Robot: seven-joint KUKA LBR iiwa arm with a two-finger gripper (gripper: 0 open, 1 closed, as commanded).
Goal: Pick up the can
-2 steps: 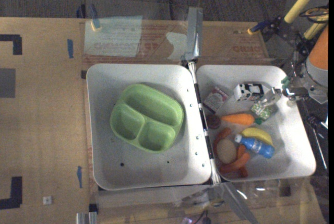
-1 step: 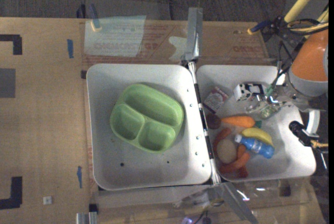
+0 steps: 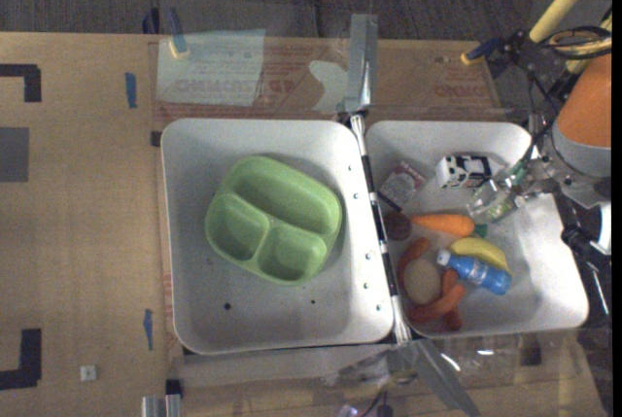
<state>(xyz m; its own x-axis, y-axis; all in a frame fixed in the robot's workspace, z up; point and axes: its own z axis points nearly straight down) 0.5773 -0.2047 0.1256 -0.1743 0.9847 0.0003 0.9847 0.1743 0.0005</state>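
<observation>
A small maroon and white can (image 3: 401,184) lies tilted at the left side of the right bin (image 3: 554,308), close to the divider. My gripper (image 3: 499,196) hangs low over the middle of that bin, to the right of the can and apart from it. It sits just right of the carrot (image 3: 443,224) and below a black-and-white box (image 3: 464,171). The gripper's tip is blurred. The grey arm with its orange band (image 3: 591,109) reaches in from the right edge.
The right bin also holds a banana (image 3: 482,252), a blue bottle (image 3: 476,272), a tan round item (image 3: 421,281) and red sausage-like pieces (image 3: 439,304). A green divided plate (image 3: 273,219) lies in the left bin (image 3: 194,308). Cables and a yellow pole stand at the upper right.
</observation>
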